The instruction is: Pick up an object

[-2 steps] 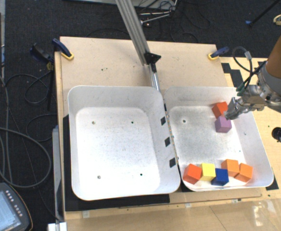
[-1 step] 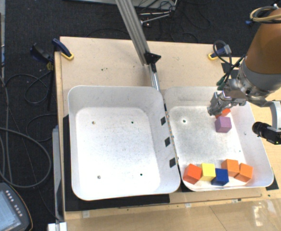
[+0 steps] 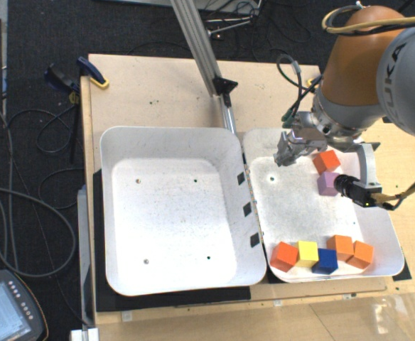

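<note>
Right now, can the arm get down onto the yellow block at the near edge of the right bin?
Probably yes. The yellow block sits uncovered in the right bin, though an orange block and a blue block press close on either side, leaving the gripper little room.

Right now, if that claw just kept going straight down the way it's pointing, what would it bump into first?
Probably just the bare floor of the right bin. The claw hangs over an open patch, left of the orange block and purple block, though depth is hard to judge.
</note>
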Available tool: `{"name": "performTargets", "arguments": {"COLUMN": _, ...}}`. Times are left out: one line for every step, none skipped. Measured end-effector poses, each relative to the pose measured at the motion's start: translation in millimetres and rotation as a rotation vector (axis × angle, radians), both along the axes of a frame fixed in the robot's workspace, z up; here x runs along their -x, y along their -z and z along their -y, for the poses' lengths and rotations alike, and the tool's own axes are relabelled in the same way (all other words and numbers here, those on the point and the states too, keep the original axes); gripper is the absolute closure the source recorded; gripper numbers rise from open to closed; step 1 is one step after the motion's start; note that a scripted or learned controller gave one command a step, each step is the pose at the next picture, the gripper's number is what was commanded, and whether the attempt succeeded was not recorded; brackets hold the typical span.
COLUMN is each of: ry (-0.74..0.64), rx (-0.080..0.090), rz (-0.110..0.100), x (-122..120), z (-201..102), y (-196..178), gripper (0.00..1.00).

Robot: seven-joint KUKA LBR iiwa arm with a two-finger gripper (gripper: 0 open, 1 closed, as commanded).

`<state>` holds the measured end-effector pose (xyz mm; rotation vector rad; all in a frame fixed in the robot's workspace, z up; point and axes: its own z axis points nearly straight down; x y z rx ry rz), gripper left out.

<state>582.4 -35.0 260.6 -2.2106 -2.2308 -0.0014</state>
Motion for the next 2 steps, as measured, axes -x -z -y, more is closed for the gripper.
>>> {"name": "performTargets", "arguments": {"ry": 0.0, "rx": 0.0, "rz": 0.002, "x": -13.6, "z": -56.2, "y": -2.3, "gripper": 1.0}}
{"name": "performTargets", "arguments": {"ry": 0.002, "rx": 0.001, "rz": -0.002, "x": -17.4, "z": -100.0, "y": 12.4, "gripper": 1.0}}
